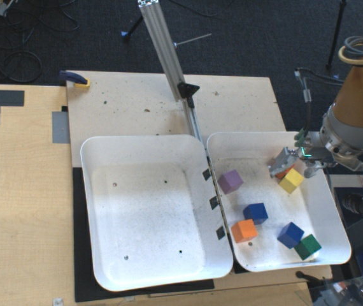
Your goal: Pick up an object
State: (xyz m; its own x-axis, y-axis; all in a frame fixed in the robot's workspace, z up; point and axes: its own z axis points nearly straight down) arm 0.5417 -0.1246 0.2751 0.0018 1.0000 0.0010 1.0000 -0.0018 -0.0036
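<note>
Arm enters from right; we see hand low over right bin, upper right part. Yellow cube just below hand, touching or nearly so; something reddish at fingertips, we cannot tell what, nor whether hand grips anything. Purple cube near divider. Blue cube above orange cube. Second blue cube beside green cube. Left bin alongside on counter.
</note>
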